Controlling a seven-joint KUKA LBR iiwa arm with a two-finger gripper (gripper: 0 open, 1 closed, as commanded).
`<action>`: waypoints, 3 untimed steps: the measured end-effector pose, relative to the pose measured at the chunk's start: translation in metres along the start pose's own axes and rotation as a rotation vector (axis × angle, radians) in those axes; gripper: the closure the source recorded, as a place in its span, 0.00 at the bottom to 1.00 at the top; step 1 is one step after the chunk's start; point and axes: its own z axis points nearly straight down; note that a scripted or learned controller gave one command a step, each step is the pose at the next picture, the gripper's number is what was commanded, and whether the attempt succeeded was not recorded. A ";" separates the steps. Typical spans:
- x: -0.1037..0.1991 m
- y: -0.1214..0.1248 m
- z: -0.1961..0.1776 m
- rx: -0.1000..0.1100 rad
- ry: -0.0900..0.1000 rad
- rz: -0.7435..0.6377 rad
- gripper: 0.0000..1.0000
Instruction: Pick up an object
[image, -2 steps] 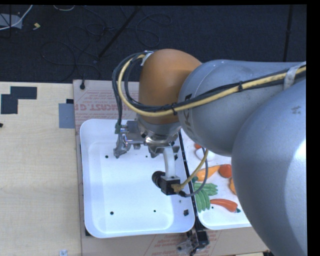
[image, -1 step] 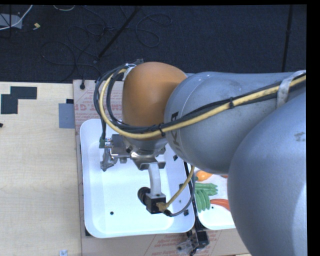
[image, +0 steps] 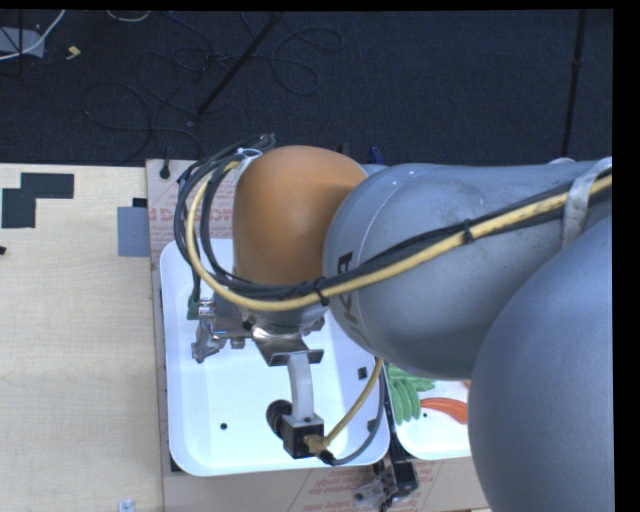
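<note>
1. Pale wood bench (image: 70, 350) sits below a dark floor strewn with cables. The left bin (image: 230, 390) lies at the frame's 6 o'clock, and the right bin (image: 432, 440) peeks out at 4 o'clock under the arm.
2. The gripper (image: 215, 335) hangs over the left bin's upper part. I cannot tell whether the claw is apart or together, and nothing shows in it.
3. The likely targets, a green thing (image: 405, 395) and an orange thing (image: 447, 408), lie touching in the right bin, at 4 o'clock from the gripper. Only a black speck (image: 224, 427) shows on the left bin's floor.
4. To do this well, I judge the arm should move across to 4 o'clock, centre on one thing, descend vertically and close firmly before lifting.
5. Red print (image: 335, 487) on the cardboard (image: 300, 495) beneath the bins is too blurred to read.
</note>
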 end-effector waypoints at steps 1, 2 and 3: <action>-0.001 -0.016 -0.001 0.000 -0.001 0.000 0.00; -0.001 -0.016 -0.002 -0.001 0.000 0.002 0.00; -0.001 -0.016 -0.002 -0.001 0.000 0.002 0.00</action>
